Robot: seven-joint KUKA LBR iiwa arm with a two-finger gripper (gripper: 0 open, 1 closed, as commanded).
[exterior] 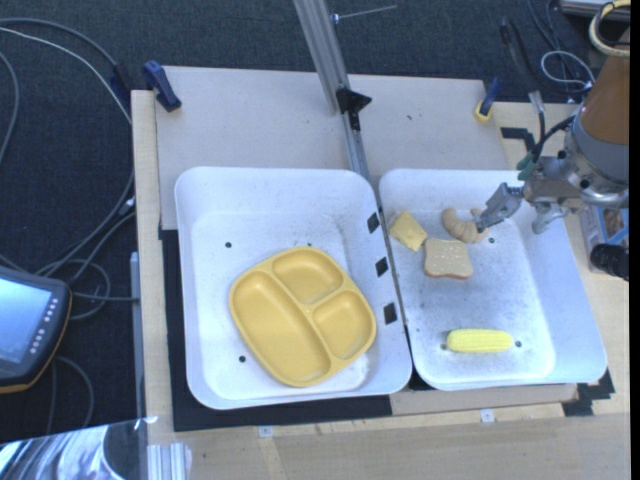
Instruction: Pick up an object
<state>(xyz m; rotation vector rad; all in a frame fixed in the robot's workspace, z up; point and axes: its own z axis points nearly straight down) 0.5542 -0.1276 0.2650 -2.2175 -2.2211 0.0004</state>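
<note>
The right bin [560,298] holds a yellow cheese wedge [407,231], a tan bread roll [459,225], a toast slice [447,259] and a corn cob [480,341]. My gripper [520,212] hangs over the bin's upper right part, open, with nothing between its fingers. Its left finger [496,208] is close beside the roll's right end; I cannot tell if they touch. The toast and the corn lie apart from the gripper, lower in the bin.
In the left bin [200,218] rests a yellow divided plate [302,314]. A metal pole [325,38] slants down to the divider between the bins. Blue clamps [160,83] and cables sit along the bench's far edge.
</note>
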